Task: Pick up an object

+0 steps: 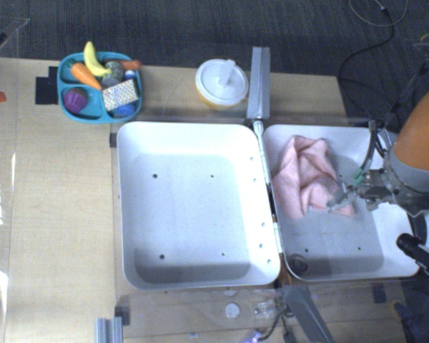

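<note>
A crumpled pink cloth [304,177] lies in the left half of the right bin [343,256], reaching from its back wall to about its middle. My gripper [347,195] comes in from the right and sits low at the cloth's lower right edge, touching or nearly touching it. The arm's orange band [422,138] is above the bin's right side. Nothing is lifted off the bin floor.
The left bin [193,206] stands beside the right one. Behind the bins are a blue tray of toy food [100,84], a white lidded cup [222,83] and a grey metal post [257,84]. A small dark round spot [298,265] marks the right bin's front left corner.
</note>
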### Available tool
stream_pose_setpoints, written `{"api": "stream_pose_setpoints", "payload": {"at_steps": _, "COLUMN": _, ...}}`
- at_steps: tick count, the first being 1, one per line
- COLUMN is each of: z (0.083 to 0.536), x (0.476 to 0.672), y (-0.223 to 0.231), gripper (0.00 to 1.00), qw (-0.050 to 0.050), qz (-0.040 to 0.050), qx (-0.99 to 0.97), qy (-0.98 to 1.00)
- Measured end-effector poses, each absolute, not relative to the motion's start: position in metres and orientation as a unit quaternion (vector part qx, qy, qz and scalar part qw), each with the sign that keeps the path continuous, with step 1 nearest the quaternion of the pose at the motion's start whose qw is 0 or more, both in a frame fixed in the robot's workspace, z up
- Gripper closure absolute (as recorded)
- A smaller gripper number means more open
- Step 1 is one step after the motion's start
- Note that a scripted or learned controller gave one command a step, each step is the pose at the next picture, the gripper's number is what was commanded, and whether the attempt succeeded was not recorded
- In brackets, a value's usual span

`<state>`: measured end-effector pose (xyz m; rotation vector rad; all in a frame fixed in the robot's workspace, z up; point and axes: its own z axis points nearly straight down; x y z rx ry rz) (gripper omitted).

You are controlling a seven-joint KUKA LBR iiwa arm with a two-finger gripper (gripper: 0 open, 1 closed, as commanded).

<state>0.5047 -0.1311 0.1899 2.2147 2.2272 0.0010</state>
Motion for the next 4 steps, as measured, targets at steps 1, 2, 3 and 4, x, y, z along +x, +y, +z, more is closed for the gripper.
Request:
{"api": "stream_pose_setpoints", "payload": {"at_steps": 1, "z": 0.112, "x": 0.607, "y": -0.141, "gripper": 0.0, "qw": 0.0, "qz": 0.0003, "qx": 0.757, "qy": 0.654}}
{"api": "stream_pose_setpoints", "payload": {"at_steps": 2, "z": 0.09, "x": 0.642, "y": -0.092, "gripper": 0.0, "qw": 0.005, "qz": 0.0039, "qx": 0.729, "qy": 0.684}}
{"api": "stream_pose_setpoints", "payload": {"at_steps": 3, "z": 0.102, "x": 0.644, "y": -0.091, "gripper": 1.0, "qw": 0.006, "qz": 0.0055, "qx": 0.727, "qy": 0.686}}
{"api": "stream_pose_setpoints", "payload": {"at_steps": 4, "z": 0.226, "x": 0.667, "y": -0.105, "gripper": 1.0, "qw": 0.003, "qz": 0.001, "qx": 0.608, "qy": 0.794}}
